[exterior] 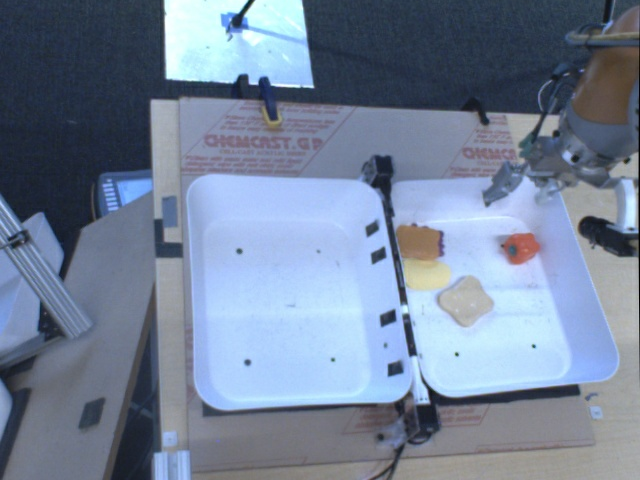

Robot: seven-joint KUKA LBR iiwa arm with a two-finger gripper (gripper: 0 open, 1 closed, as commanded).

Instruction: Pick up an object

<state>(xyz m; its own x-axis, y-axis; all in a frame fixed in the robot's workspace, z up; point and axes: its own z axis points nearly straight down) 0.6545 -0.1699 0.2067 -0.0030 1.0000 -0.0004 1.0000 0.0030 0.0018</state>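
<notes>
In the right bin (pixel 560 360) lie several small objects: an orange-brown block with a purple edge (pixel 420 241), a flat yellow piece (pixel 428 275), a tan cookie-shaped piece (pixel 465 300) and a small red-orange pepper-like object (pixel 519 248). My gripper (pixel 520 186) hangs above the bin's far right corner, up and slightly right of the red object. Its two grey fingers (pixel 497 187) are spread apart with nothing between them.
The left bin (pixel 215 368) sits beside the right one, joined by a black clipped divider (pixel 390 268). Both rest on a cardboard sheet (pixel 300 138). A black bracket (pixel 605 233) sticks out by the right bin's far right rim. A reflective plate (pixel 240 28) lies beyond the bench.
</notes>
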